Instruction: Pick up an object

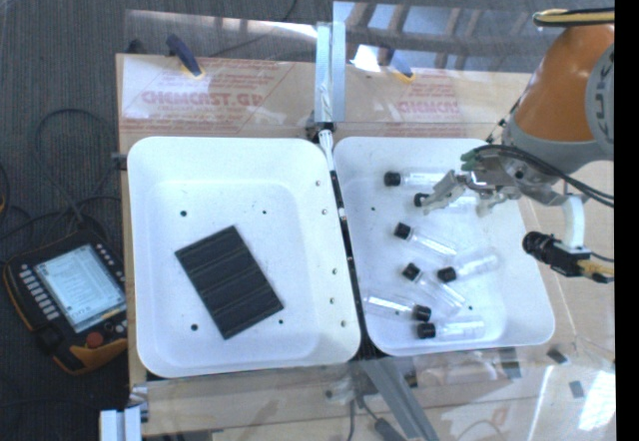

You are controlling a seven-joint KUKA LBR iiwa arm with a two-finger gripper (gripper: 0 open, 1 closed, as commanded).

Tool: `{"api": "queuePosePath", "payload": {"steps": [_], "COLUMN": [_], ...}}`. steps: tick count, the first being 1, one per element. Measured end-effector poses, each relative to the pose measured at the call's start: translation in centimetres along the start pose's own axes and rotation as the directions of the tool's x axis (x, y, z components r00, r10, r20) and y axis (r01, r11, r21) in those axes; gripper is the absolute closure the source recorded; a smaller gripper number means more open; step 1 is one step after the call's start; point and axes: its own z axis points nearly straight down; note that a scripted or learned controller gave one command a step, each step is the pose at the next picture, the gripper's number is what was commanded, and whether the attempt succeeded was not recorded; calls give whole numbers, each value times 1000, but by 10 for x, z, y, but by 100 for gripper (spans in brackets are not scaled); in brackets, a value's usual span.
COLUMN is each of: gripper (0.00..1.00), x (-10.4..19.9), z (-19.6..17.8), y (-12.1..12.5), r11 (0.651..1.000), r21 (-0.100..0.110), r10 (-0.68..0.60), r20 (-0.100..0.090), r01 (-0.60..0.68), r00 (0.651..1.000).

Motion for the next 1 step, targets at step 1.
{"api": "queuePosePath", "payload": {"steps": [1], "gripper": [0], "x": [-28], "z": [111], "y": [-17], "r11": [996], "r21": [-3], "r10": [-84], "r20": [1], "r01": [84], "r00": [996]}}
